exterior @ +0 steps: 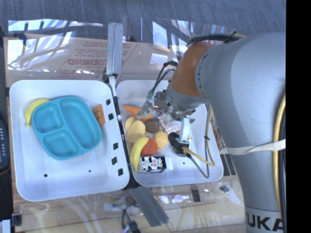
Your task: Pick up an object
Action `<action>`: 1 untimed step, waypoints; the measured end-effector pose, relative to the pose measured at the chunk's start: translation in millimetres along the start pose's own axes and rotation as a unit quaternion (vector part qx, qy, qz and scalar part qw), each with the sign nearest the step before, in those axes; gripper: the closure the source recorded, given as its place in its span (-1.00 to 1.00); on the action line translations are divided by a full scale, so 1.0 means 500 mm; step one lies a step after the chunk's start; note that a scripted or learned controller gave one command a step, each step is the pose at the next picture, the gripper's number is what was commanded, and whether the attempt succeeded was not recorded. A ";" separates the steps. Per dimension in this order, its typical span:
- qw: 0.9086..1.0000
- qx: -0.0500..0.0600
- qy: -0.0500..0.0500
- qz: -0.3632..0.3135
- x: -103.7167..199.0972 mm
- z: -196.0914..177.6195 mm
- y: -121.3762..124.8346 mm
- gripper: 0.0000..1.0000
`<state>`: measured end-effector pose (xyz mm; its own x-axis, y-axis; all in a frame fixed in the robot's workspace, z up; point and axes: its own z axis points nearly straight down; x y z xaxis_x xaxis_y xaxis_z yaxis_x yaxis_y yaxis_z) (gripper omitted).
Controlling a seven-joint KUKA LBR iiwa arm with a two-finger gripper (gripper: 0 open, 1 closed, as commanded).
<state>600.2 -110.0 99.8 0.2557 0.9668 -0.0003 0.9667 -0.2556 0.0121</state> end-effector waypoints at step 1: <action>0.999 0.001 0.000 -0.054 0.000 0.001 0.000 -1.00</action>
<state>600.1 -109.8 99.6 0.1497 0.9887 -0.0021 0.9887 -0.1497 0.0105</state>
